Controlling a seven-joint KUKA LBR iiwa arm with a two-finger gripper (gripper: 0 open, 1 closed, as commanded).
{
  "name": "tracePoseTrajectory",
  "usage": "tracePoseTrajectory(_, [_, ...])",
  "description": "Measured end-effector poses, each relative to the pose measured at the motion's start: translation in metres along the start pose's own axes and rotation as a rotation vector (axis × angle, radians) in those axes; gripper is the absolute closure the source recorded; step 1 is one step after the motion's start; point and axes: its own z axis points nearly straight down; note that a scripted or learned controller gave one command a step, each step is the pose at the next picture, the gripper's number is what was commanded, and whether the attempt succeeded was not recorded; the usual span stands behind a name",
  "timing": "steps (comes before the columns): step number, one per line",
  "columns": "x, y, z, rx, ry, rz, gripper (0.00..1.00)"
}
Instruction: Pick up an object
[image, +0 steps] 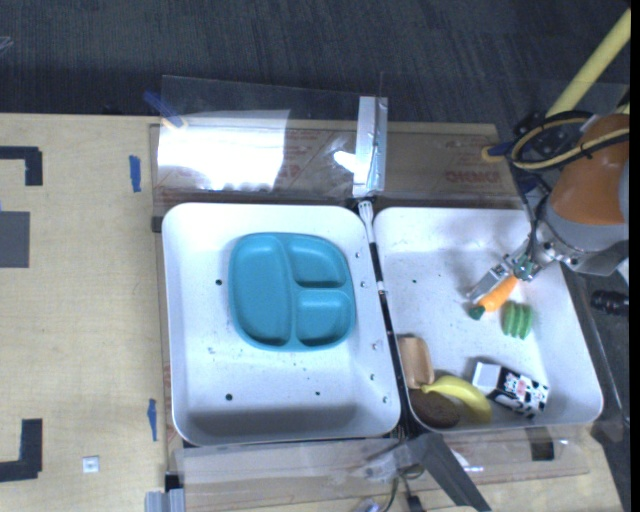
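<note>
My gripper (505, 274) reaches into the right bin (440, 240) from the right, below the arm's orange band (592, 190). Its tip is right over an orange toy carrot (496, 293) with a green end, and they overlap in the camera view. I cannot see whether the carrot is gripped or just lying under the tip. A green ridged toy vegetable (517, 319) lies just below the carrot. Near the bin's front lie a yellow banana (458, 392), a round brown piece (437, 408), a tan piece (414, 354) and a small black-and-white carton (510, 387).
The left bin (200, 380) holds a blue divided plate (292, 290). A raised rim separates the two bins. Clear plastic sheeting (260, 150) lies behind the left bin. Yellow and black cables (545, 140) hang near the arm at the upper right.
</note>
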Motion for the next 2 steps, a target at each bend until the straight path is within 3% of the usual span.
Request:
tracePoseTrajectory(1, [0.023,-0.026,0.000,-0.001,0.001,0.258,0.00])
tracePoseTrajectory(2, [0.077,-0.021,-0.001,-0.003,0.000,0.035,0.00])
